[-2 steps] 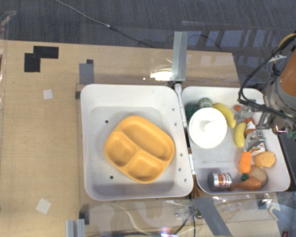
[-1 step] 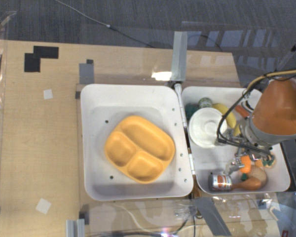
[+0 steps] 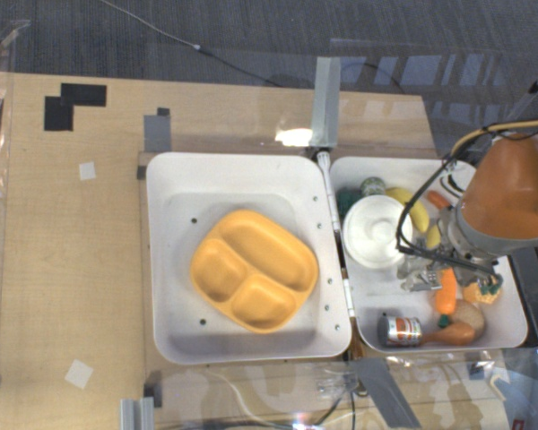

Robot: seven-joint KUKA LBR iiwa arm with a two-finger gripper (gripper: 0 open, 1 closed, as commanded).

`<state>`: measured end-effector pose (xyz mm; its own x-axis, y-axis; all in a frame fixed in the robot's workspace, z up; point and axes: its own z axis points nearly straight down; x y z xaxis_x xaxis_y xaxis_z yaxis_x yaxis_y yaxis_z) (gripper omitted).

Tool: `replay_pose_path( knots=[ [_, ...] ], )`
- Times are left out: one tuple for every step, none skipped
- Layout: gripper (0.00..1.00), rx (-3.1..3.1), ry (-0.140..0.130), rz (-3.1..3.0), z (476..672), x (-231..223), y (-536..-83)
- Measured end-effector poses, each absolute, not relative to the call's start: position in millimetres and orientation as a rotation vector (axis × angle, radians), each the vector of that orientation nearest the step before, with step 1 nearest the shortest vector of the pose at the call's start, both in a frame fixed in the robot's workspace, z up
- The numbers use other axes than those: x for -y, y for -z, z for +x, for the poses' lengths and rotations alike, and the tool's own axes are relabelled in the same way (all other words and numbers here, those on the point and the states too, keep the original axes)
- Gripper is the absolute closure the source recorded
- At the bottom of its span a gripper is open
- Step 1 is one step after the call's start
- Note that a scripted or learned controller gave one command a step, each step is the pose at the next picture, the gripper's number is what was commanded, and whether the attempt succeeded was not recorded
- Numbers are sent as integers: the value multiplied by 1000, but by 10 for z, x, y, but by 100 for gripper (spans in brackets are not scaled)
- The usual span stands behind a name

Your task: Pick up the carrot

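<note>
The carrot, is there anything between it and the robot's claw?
Nothing visible. The gripper hangs right beside the carrot in the right bin, with the white bowl and can off to the sides.

The right white bin (image 3: pixel 518 316) is crowded. A round white bowl (image 3: pixel 375 231) fills its left middle, with a yellow banana (image 3: pixel 416 211) and a dark green item (image 3: pixel 371 186) toward the far wall. Along the near wall lie a silver tin can (image 3: pixel 401 331) and a brown potato-like piece (image 3: pixel 455 333), close together. The orange carrot (image 3: pixel 446 293) stands hemmed between these, and the grey-and-orange arm (image 3: pixel 511 191) covers the bin's right side. In the left white bin (image 3: pixel 161 240), a yellow divided plate (image 3: pixel 254 269) takes the centre; bare floor runs along all four walls. The wooden worktop (image 3: pixel 63 267) left of the bins lies open.
</note>
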<state>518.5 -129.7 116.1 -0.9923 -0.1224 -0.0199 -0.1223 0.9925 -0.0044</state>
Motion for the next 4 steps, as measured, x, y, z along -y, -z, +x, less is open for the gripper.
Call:
replay_pose_path(
  knots=[
    [100, -3083, 1, -525, 5328, 462, -1880],
    [100, -3066, 1, -672, 5396, 951, -1162],
    [100, -3054, 12, -692, 5749, 2029, -1324],
    [0, -3052, 6, -702, 5761, 1973, -1315]
  ],
)
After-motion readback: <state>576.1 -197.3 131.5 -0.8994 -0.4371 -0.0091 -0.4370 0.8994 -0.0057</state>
